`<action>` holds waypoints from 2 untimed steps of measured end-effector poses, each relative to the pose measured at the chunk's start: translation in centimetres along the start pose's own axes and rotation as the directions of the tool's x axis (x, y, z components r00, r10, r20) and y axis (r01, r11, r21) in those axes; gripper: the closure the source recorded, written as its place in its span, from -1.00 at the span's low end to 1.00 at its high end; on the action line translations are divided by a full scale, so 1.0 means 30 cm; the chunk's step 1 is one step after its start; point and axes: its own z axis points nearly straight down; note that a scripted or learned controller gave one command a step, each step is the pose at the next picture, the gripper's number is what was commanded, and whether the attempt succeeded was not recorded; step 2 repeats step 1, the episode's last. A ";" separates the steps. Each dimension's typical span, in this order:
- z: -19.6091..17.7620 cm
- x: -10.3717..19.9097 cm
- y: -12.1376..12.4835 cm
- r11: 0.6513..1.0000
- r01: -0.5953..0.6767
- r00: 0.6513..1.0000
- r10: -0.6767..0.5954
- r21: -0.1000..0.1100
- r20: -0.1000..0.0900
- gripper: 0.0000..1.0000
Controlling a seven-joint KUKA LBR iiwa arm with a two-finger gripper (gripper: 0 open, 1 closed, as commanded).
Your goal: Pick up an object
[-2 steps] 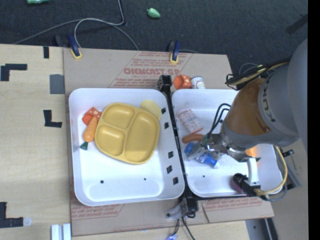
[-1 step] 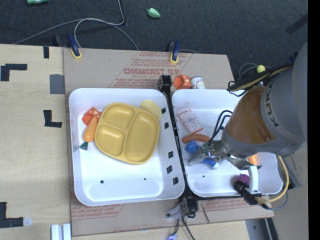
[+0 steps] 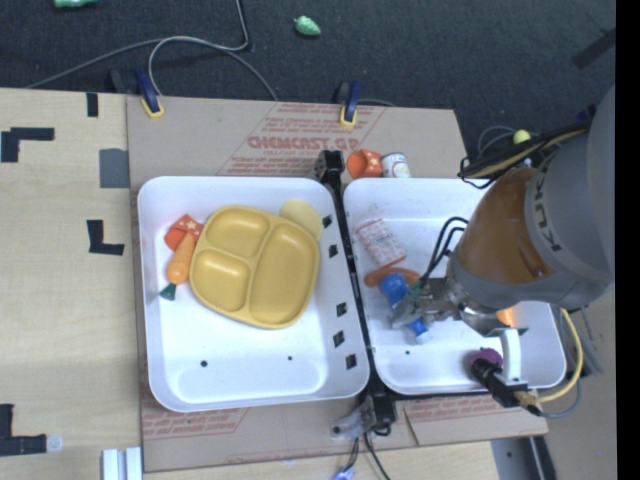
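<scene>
My gripper [image 3: 413, 313] is down in the right bin [image 3: 440, 363], its metal fingers among a small cluster of objects. A blue object [image 3: 393, 288] lies right at the fingers, with an orange piece [image 3: 385, 274] just above it and a small light-blue bit [image 3: 419, 331] below. A clear packet with red print [image 3: 378, 239] lies further up in the same bin. A purple object [image 3: 488, 355] sits near the bin's lower right. The arm's orange band [image 3: 505, 230] hides the right part of the bin.
The left bin [image 3: 240, 373] holds a yellow divided plate [image 3: 255, 265], an orange carrot toy [image 3: 180, 263] and a red piece [image 3: 182, 231] at its left. Clamps and small items stand at the bins' far edge [image 3: 365, 161]. Cables run along the front edge.
</scene>
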 end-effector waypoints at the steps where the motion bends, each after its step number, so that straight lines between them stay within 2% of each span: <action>1: -0.292 0.210 0.173 1.000 0.001 1.000 -0.001 0.008 -0.003 1.00; 2: -0.292 0.210 0.173 1.000 0.001 1.000 -0.001 0.008 -0.003 1.00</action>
